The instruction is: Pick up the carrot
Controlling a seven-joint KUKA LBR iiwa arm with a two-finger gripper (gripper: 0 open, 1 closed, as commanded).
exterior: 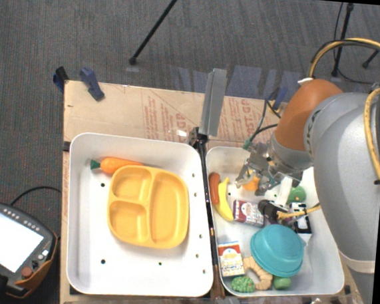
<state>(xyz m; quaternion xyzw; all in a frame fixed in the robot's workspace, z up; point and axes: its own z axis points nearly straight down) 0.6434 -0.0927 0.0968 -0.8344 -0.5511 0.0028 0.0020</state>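
- Hanging over the right white bin (pixel 328 278), the arm's hand (pixel 254 177) sat near the bin's upper left part; we could not tell whether it was open or closed, or whether it gripped anything.
- Below it we saw a yellow toy banana (pixel 224 199), a small dark carton (pixel 248 212) and a teal plastic bowl (pixel 277 250).
- We found the orange toy carrot with a green stem end (pixel 114 165) in the left white bin (pixel 78 237), lying flat, touching the top left corner of the yellow divided plastic tray (pixel 149 206).
- We judged the carrot light, stiff and somewhat slick, best pinched across its thicker middle, clear of the tray's rim.
- Both bins stood on the brown board table (pixel 140 113).
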